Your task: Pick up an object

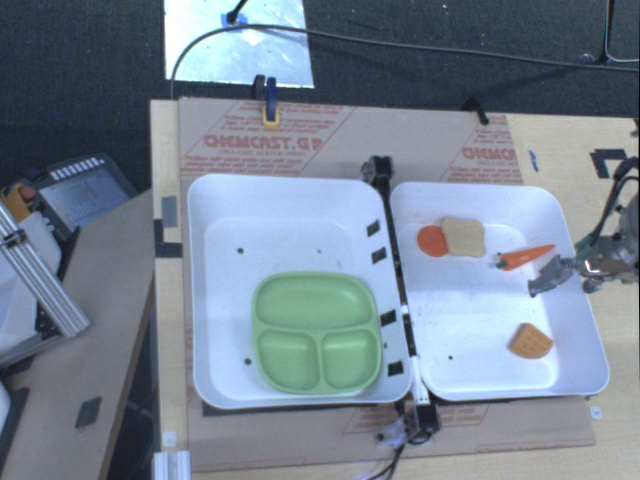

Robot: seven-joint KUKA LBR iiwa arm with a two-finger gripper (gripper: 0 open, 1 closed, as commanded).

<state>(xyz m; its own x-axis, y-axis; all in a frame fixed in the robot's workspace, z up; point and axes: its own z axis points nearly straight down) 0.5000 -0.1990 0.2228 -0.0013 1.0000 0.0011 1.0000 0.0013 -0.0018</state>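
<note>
The gripper [548, 276] is seen in the right bin [480, 368], just beside the carrot [524, 257]. Whether its jaws are wide or narrow cannot be told. Nothing is held.

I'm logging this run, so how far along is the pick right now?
Nothing looks picked yet. The carrot, tan slice, red disc and waffle piece all lie on the right bin floor. The end effector sits beside the carrot's tip. Grasping and lifting remain.
</note>
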